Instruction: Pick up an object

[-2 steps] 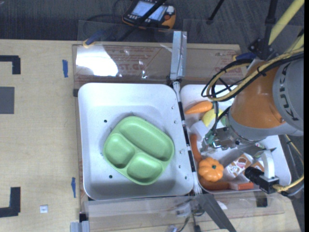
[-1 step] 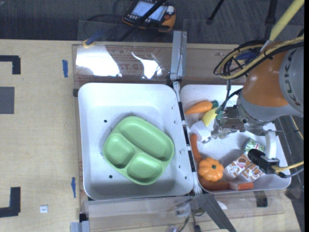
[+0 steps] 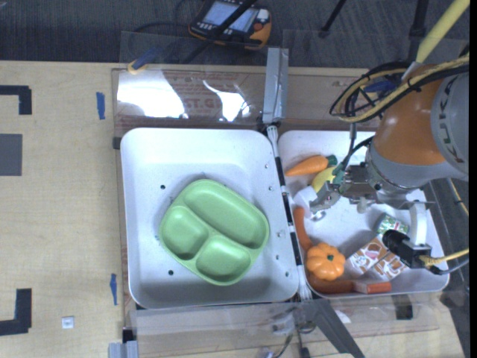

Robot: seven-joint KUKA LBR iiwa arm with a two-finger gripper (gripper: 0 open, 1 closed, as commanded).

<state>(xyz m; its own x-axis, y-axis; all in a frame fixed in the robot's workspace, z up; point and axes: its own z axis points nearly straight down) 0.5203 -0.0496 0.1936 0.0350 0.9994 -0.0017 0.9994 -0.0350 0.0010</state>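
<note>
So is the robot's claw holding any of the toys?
Can't tell. The gripper is low in the right bin near the carrot, but no toy clearly sits between its fingers.

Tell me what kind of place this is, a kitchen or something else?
Probably a robot lab or test bench, not a kitchen. Two shallow white bins sit on a wooden bench, one holding a green divided plate, the other toy food such as a small pumpkin. A handheld controller and loose cables lie behind.
</note>
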